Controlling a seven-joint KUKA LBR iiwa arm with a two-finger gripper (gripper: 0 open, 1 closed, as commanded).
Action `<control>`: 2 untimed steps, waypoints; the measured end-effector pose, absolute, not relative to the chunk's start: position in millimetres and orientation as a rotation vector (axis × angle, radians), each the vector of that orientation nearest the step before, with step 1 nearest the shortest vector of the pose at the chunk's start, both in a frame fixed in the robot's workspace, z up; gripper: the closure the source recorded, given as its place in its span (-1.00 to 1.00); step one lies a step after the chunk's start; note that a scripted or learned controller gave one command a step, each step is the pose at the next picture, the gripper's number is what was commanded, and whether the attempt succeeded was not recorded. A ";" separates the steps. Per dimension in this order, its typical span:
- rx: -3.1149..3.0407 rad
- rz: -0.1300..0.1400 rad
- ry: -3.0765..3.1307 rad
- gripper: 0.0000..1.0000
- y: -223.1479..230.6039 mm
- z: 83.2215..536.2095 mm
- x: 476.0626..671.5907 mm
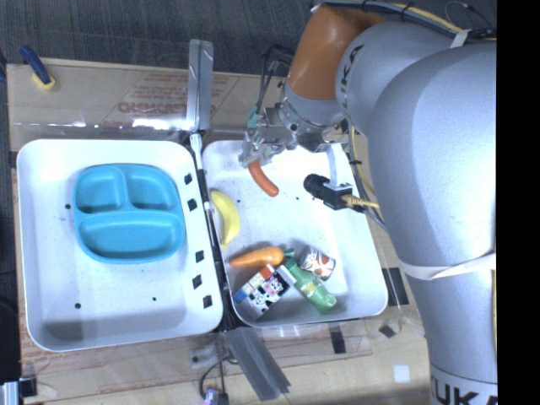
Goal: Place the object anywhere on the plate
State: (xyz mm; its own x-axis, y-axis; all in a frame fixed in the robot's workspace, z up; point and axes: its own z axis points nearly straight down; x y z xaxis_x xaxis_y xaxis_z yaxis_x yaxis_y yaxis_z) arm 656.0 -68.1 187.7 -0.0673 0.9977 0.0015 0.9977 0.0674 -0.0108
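Where the arm reaches into the right bin (371, 298), gripper (256, 152) closed on the sausage (263, 180), its upper end pinched.

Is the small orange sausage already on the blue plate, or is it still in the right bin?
Still in the right white bin. The small orange sausage sits just below the gripper, while the blue divided plate lies in the left bin.

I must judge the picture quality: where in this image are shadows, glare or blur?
Camera view: the blue plate is sharp and evenly lit; soft shadow fills the left bin's near corner; the right bin's floor is bright, almost washed out; the hand over the sausage is slightly blurred.
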 end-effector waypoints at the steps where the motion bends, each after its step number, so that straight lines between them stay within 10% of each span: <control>1: -1.638 0.010 -2.670 1.00 2.9 187.3 652.3; 2: -1.550 0.011 -2.724 1.00 93.9 187.8 597.7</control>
State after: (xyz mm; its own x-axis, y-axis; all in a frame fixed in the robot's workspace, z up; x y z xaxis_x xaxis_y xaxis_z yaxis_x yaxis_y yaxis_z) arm 597.7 93.9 187.8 -0.5107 0.8598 0.0025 0.8597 0.5107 -0.0096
